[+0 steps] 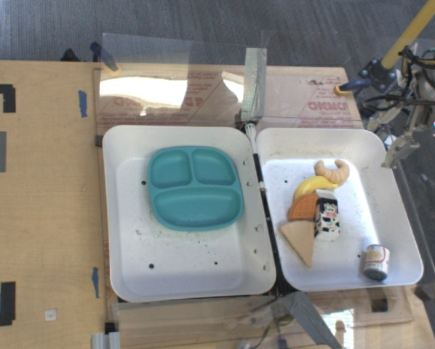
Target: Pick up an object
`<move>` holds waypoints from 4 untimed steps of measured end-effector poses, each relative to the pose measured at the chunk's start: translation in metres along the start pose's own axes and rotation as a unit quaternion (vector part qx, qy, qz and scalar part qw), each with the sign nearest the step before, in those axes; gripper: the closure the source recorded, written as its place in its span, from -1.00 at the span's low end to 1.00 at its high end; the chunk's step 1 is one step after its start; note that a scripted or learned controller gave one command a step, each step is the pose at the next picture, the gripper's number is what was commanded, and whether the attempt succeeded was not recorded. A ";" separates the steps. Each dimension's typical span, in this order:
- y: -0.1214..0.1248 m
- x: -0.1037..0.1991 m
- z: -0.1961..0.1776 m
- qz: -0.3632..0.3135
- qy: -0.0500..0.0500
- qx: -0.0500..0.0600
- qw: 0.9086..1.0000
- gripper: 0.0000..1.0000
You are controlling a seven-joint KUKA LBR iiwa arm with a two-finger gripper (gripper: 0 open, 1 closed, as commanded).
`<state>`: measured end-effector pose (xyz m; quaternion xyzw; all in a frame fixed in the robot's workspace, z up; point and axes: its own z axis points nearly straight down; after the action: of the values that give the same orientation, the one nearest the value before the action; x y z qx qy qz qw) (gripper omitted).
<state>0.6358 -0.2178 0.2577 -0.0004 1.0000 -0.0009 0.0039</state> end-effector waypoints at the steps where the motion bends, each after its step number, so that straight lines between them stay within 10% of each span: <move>1: 0.064 -0.030 0.126 0.117 0.006 -0.002 0.993 -1.00; 2: 0.062 -0.035 0.106 0.117 -0.005 0.000 0.993 1.00; 3: 0.093 0.015 0.071 -0.074 -0.001 -0.001 0.997 1.00; 4: 0.150 0.038 0.070 -0.257 0.000 -0.002 0.966 1.00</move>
<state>0.5980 -0.0683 0.1870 -0.2574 0.9663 0.0002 0.0032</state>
